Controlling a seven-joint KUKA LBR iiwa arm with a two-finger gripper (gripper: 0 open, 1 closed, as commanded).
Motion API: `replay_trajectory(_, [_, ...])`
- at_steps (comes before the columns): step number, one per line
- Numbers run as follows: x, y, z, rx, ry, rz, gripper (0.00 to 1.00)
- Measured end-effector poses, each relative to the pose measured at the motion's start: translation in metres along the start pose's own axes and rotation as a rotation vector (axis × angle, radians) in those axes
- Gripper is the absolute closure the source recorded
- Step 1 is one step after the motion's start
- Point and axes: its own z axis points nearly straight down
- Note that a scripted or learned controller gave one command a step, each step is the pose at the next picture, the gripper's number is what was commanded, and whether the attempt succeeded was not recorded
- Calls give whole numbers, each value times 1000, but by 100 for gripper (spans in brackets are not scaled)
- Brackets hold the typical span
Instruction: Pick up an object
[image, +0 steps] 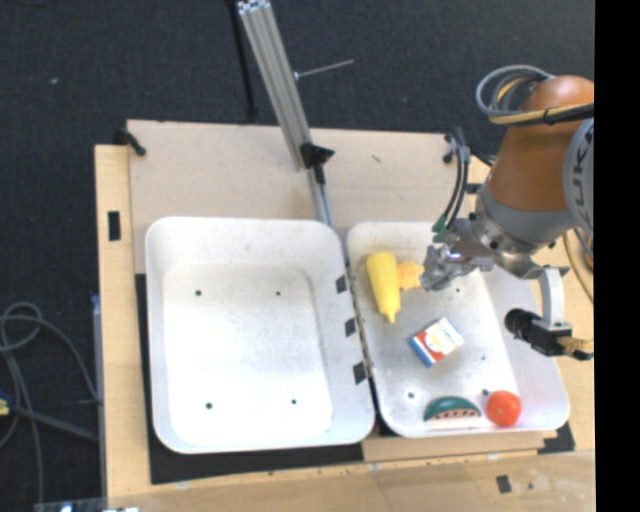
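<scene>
Closest to the lens, along the front edge of the right bin (560, 400), sit a red ball (504, 406) and, touching-close at its nine o'clock, a green half-round slice (452, 408) with a dark rim, likely a toy watermelon wedge; both rest against the bin's near wall, where loose things tend to settle. Up from them, toward eleven o'clock from the ball, a small white carton (436, 341) with red and blue print lies tilted on the bin floor, well apart from everything else and probably the easiest thing to take. Further back, a yellow banana-shaped toy (383, 284) lies lengthwise beside the bin's left wall, and at its three o'clock a small orange-yellow lump (408, 272) touches it. The gripper (440, 268) is down at that lump's three o'clock, just beside it; whether it is released or clenched I cannot tell, since the wrist and cabling cover the tips. Judging by that placement, the lump or the banana toy is the target, and the nearness of the two could spoil a clean grasp. The arm (535, 165), orange-banded, leans in from three o'clock over the bin's back right corner. At nine o'clock the left bin (160, 250) sits beside its twin on the counter (220, 170), and a metal rail (285, 90) slants in from twelve o'clock to where the bins meet.
</scene>
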Motion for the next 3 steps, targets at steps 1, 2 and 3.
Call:
replay_trajectory(1, [57, 17, 0, 0, 1, 0, 100])
replay_trajectory(2, [107, 36, -2, 0, 1, 0, 100])
replay_trajectory(3, [158, 54, 8, 0, -1, 1, 100])
